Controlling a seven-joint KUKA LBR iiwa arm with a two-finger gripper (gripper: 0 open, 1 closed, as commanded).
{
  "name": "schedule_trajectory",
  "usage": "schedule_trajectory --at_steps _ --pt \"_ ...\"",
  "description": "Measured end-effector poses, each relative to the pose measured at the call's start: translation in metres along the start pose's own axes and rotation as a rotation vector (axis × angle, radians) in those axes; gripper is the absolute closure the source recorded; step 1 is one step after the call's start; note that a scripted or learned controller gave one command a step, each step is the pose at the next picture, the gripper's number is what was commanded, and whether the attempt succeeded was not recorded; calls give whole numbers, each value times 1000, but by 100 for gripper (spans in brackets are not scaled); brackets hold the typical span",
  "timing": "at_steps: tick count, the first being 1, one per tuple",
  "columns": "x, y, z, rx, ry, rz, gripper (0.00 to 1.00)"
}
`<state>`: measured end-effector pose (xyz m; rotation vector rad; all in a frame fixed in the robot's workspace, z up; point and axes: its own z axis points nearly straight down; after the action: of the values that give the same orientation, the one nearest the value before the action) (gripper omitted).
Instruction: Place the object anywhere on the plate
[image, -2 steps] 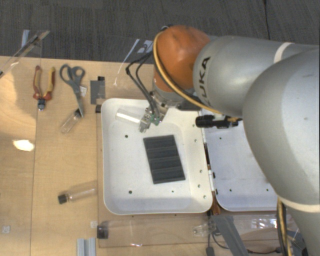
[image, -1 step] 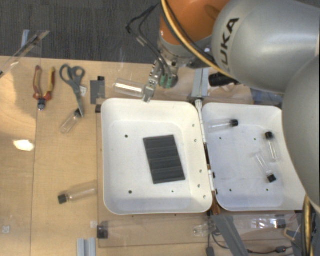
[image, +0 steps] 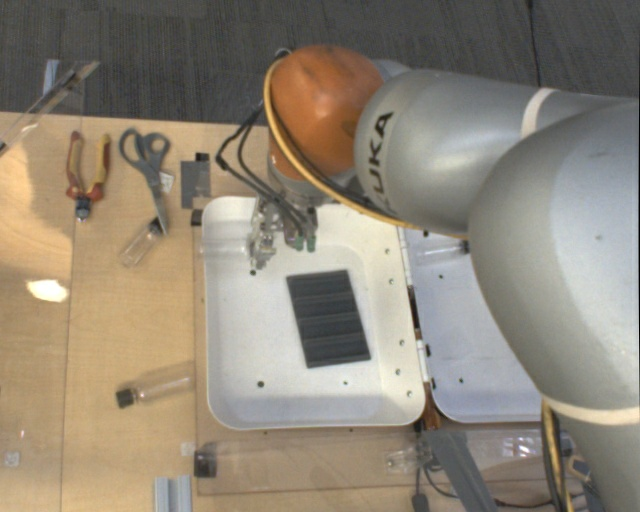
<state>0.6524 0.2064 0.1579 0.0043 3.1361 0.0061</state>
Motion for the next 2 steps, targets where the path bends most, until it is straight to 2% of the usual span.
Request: schedule_trajectory --at_steps 1,2 --pt "81 11 36 3 -17 -243 100" --pt "139 -22 19 -1 -2 -752 100"
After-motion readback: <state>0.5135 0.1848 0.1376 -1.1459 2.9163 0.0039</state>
